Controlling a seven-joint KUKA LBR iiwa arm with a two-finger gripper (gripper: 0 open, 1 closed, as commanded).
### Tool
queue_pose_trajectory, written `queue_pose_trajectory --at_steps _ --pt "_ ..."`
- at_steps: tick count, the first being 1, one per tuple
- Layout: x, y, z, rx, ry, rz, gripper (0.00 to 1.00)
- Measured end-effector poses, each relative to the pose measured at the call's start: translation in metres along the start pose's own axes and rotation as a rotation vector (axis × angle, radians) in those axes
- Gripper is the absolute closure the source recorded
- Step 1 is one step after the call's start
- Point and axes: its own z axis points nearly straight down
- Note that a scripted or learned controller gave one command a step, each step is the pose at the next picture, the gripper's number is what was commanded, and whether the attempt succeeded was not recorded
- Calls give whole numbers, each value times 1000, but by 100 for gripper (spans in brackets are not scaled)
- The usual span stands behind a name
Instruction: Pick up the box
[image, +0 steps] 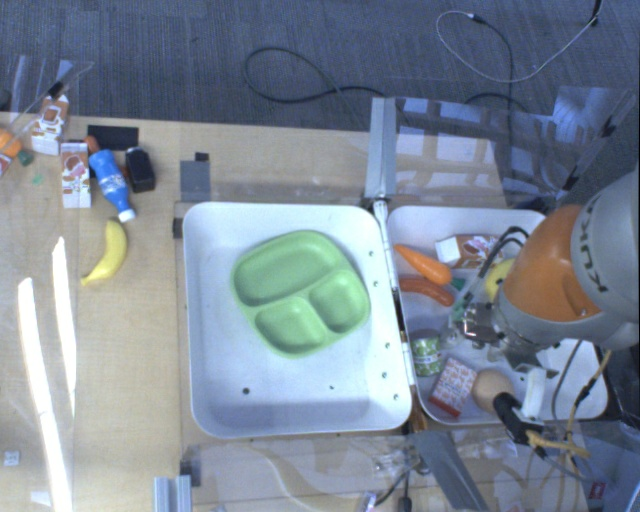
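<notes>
The box (453, 386), a small red printed carton, lies flat near the right bin's (440, 219) front edge beside a green can (427, 355). It looks light and stiff-sided but crushable; grip across its narrow sides. The gripper (478, 325) hovers just above; its opening cannot be made out.

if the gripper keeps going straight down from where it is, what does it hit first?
Probably the small red patterned box lying flat in the right white bin. The gripper hangs just above and right of it, with the green-labelled can to its left. Depth is unclear from this slanted view, so it might land on bin floor instead.
</notes>
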Motion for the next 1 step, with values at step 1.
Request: queue_pose_trajectory --at_steps 1 --pt "23 113 6 16 5 20 0"
